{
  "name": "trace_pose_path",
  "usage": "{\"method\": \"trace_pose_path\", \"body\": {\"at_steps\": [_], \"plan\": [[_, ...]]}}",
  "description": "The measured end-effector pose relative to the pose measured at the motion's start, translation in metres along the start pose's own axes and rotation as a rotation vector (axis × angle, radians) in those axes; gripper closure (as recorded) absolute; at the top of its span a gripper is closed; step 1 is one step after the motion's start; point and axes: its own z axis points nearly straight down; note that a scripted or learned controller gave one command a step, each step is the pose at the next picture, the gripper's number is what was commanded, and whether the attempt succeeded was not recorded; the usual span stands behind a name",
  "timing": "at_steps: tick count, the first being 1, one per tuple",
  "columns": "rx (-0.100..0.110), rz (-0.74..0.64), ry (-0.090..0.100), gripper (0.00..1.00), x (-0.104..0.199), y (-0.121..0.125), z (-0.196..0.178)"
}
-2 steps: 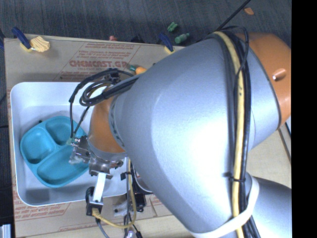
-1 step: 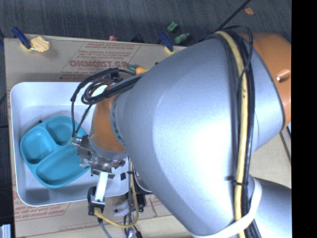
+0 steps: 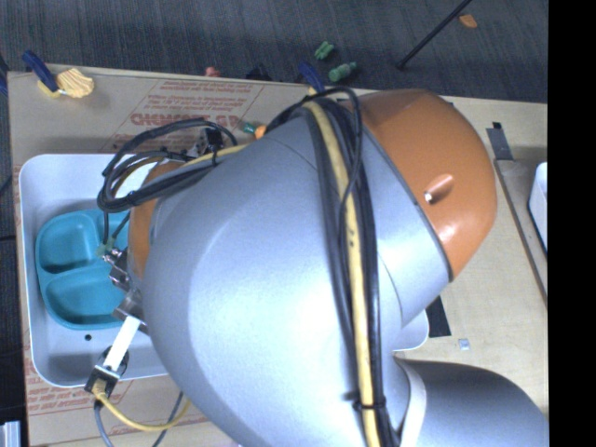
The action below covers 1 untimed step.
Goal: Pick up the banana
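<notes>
The grey arm (image 3: pixel 307 277) with its orange band (image 3: pixel 438 194) covers most of the camera view and hides most of the two bins. The left white bin (image 3: pixel 37 343) shows at the left edge. A teal two-compartment container (image 3: pixel 73 270) lies in it. The arm's wrist reaches down over this bin, just right of the teal container, with black cables looping above it. Whatever lies under the arm is hidden, and I see no banana.
Brown cardboard (image 3: pixel 186 96) lies behind the bins. A yellow object with a blue clip (image 3: pixel 70 84) sits at the back left corner. Small green objects (image 3: pixel 333 60) lie on the dark floor beyond. A yellow cable (image 3: pixel 140 424) trails at the front.
</notes>
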Motion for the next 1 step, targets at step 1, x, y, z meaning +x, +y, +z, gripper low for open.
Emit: {"method": "trace_pose_path", "body": {"at_steps": [1], "plan": [[0.006,-0.009,0.010,0.00,0.0060,-0.0041,0.0000]]}}
